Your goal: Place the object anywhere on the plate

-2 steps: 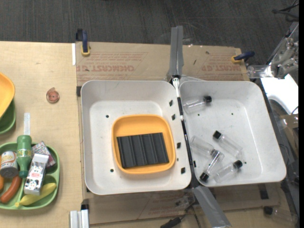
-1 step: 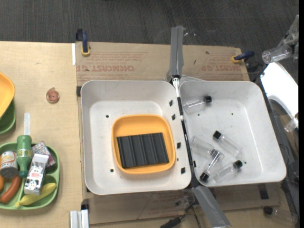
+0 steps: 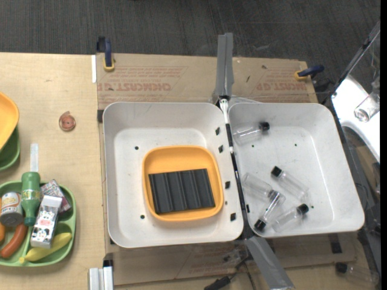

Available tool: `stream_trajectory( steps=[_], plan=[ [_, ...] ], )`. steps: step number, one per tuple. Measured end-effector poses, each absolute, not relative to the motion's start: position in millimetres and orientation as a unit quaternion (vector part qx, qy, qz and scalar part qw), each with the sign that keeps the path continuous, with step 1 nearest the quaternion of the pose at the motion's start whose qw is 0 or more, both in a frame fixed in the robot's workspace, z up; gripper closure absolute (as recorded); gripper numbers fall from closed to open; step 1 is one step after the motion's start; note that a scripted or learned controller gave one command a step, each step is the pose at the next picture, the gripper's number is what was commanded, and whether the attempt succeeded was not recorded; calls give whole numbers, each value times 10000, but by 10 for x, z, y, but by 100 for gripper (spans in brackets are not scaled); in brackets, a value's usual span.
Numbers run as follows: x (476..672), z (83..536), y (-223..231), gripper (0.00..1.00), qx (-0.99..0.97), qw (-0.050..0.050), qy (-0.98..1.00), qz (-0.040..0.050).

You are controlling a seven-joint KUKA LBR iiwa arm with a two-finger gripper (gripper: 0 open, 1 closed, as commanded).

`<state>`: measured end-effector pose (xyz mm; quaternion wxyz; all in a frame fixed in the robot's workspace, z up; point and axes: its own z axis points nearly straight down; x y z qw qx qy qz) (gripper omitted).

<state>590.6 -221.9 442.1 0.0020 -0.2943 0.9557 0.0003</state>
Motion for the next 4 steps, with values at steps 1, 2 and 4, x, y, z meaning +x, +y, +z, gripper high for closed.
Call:
stream_trajectory(
  steps=[1, 2, 4],
  plan=[
    [6600, 4414, -2219, 100, -4209, 29, 9071, 2],
    [5909, 4362, -2217, 100, -5779, 19, 8161, 8],
    [5744, 3619, -2208, 100, -7184, 27, 6957, 0]
  ],
)
